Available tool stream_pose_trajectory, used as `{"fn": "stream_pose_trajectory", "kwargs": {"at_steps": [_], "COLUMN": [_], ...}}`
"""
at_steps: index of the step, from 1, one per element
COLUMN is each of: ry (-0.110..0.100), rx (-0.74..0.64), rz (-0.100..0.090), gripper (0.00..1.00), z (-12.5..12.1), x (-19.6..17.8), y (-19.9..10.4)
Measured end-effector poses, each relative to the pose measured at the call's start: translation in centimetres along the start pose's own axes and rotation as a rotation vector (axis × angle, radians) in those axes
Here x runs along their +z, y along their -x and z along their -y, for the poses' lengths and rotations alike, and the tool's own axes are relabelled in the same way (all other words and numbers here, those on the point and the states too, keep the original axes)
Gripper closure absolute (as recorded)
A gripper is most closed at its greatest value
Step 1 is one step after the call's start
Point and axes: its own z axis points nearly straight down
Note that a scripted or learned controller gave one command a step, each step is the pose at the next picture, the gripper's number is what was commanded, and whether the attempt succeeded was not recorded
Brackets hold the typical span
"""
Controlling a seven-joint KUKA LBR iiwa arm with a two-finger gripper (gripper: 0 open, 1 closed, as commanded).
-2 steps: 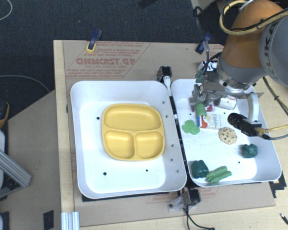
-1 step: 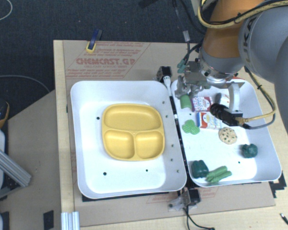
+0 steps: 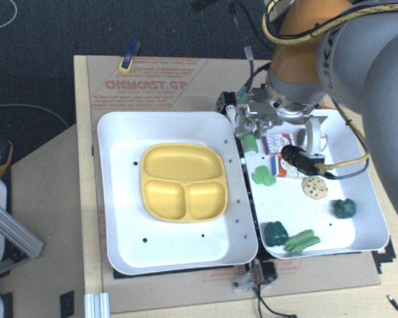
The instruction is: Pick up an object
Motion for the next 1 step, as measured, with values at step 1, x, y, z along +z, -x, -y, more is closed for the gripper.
{"fn": "stream_pose_trajectory", "kwargs": {"at_steps": [1], "ry": [0.000], "rx": [0.000], "rz": [-0.001], "gripper": [1.00], "z": [0.77], "x": [-0.71], "y": [-1.15]}}
